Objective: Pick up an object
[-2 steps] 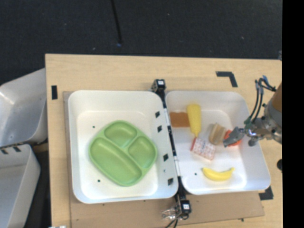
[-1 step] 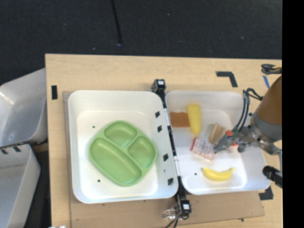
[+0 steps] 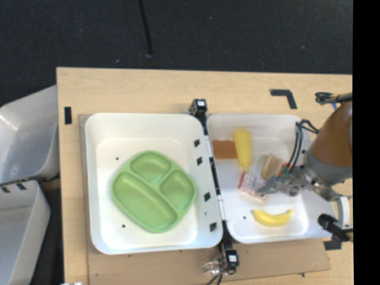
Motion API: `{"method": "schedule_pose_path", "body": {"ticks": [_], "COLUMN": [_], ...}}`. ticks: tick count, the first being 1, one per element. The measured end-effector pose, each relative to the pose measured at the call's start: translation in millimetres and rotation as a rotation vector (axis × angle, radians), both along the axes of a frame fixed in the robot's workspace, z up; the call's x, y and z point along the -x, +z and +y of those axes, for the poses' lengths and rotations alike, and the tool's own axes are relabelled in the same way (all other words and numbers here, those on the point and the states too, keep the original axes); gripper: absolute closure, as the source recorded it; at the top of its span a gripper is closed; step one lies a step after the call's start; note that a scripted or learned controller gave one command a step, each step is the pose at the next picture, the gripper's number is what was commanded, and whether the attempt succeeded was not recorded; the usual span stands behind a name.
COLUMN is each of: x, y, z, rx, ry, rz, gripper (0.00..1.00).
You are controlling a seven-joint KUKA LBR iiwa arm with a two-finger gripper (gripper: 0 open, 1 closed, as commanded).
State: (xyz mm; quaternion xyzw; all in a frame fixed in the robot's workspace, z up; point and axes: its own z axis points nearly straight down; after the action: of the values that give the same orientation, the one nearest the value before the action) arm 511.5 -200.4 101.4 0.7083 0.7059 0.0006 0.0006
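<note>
On my left bin point(image 3: 95, 159) I see a green divided plate point(image 3: 153, 190). In the right bin point(image 3: 297, 233) lie a brown block point(image 3: 224, 149), yellow bottle point(image 3: 242, 148) and banana point(image 3: 272, 217). My pincer point(image 3: 268, 186) sits over a small packet point(image 3: 252, 184); I cannot tell its opening.

This looks like a robotics lab: a plywood worktop point(image 3: 148, 91) carries two white bins point(image 3: 95, 159) clipped side by side, cables trail over dark carpet point(image 3: 237, 22), and a robot arm point(image 3: 335, 141) reaches in.

One fixed overhead camera looks slantwise down on both bins point(image 3: 95, 159).
</note>
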Motion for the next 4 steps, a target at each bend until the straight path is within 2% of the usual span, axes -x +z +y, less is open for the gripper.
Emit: {"method": "schedule_pose_path", "body": {"ticks": [1, 2, 4], "x": [-2.9, -8.6, -16.2], "y": [14.6, 76.0, 177.9], "z": [-0.4, 4.1, -5.7], "rx": [0.001, 0.003, 0.003], "ry": [-0.002, 0.006, 0.008], "rz": [-0.009, -0.005, -0.005], "gripper": [1.0, 1.0, 1.0]}}
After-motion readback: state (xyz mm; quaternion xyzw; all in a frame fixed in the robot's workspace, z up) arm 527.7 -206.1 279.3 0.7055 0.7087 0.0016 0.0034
